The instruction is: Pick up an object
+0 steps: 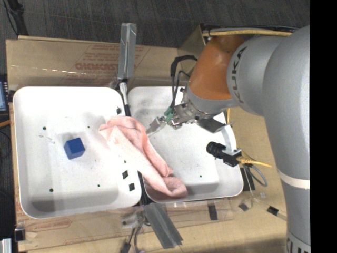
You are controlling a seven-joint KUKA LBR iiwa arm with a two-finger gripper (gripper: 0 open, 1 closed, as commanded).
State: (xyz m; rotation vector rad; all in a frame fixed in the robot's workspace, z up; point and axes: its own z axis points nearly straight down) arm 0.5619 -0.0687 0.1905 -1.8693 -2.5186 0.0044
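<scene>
Pink cloth lies draped over the divide between the two white bins, one end bunched at the near edge of the right bin, the other spread onto the left bin. A blue cube sits alone on the left bin's floor, well apart from the arm. Farther back, over the right bin, the gripper hangs just beside the cloth's upper fold, its fingers spread with nothing between them. Behind the bins, brown cardboard covers the bench.
</scene>
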